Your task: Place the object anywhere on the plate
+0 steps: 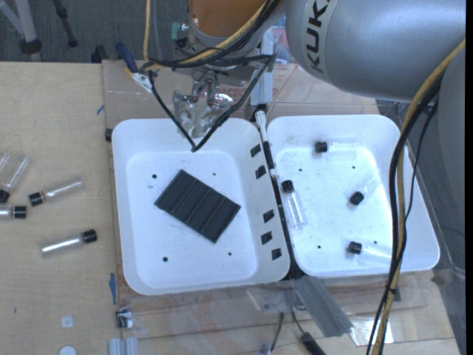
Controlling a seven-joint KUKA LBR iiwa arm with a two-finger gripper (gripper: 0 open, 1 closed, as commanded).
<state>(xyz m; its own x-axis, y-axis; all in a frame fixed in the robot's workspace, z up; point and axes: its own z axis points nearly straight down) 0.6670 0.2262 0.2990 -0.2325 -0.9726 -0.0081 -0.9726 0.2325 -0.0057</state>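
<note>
Arm [384,28] is reaching in from the right, filling the top of the view, orange band sitting above the wrist. Two white bins are lying side by side: left bin [133,257], right bin [414,250]. Dark ribbed plate [198,205] is lying flat near the middle of the left bin, turned at an angle. Gripper [198,113] is hanging over the back edge of the left bin, well apart from the plate; it's shiny and tangled in cables, so I cannot tell how far open it is or whether it is carrying anything. Clear vials with black caps are lying in the right bin: one [292,202] by the left wall, others near the back [336,147], middle [362,194] and front [369,251]. More vials [68,241] are lying on the bench [52,124] left of the bins.
</note>
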